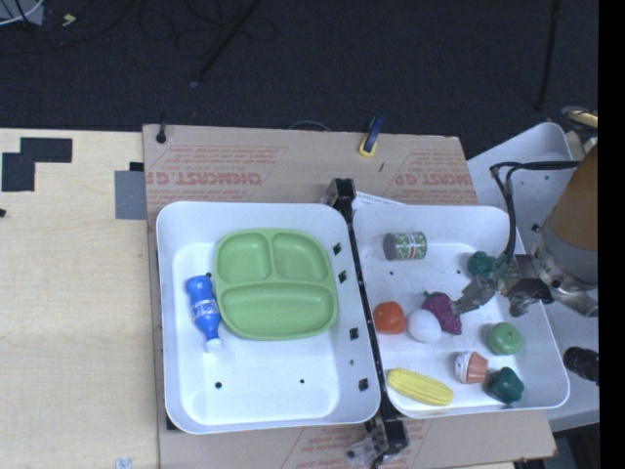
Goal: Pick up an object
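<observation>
My gripper (496, 297) hangs low over the right bin (444, 225), reaching in from the right. It is open, with bare bin floor showing between its two grey fingers. Its left fingertip lies beside a purple bunch of grapes (441, 311), and its right fingertip is just above a green apple (505, 338). A teal object (479, 263) sits just behind the gripper. Around them lie a red tomato (389, 318), a white ball (424, 326), a tin can (404, 246), a yellow corn cob (420, 387), a small orange cup (471, 366) and a dark green pepper (506, 385).
The left bin (186, 360) holds a green divided plate (274, 284) and a blue bottle (203, 311) along its left side. A black divider (356, 291) separates the bins. The arm's orange band (576, 213) rises at the right.
</observation>
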`<state>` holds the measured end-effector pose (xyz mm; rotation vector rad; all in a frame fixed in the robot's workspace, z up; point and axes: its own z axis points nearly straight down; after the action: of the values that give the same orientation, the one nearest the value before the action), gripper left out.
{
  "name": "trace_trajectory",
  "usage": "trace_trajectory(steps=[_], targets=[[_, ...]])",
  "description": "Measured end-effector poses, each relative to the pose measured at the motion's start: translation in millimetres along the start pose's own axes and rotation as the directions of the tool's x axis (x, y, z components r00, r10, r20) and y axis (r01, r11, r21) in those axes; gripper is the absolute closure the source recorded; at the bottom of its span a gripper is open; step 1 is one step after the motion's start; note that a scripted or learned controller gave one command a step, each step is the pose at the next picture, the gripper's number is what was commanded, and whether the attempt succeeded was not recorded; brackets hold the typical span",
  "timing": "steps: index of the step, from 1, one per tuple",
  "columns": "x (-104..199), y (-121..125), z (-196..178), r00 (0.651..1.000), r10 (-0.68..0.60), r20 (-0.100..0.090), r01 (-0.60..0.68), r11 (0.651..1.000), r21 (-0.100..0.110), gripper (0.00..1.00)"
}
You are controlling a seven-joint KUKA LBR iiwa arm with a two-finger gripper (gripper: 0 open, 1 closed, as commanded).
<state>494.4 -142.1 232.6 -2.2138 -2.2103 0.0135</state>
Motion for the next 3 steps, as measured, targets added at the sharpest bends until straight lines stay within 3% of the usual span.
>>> trace_trajectory(steps=[1,3], targets=[[0,2,-6,1.0,-0.002,0.002,0.002,1.0,-0.011,0.0],[4,7,105,1.0,-0.003,0.001,0.003,1.0,-0.009,0.0]])
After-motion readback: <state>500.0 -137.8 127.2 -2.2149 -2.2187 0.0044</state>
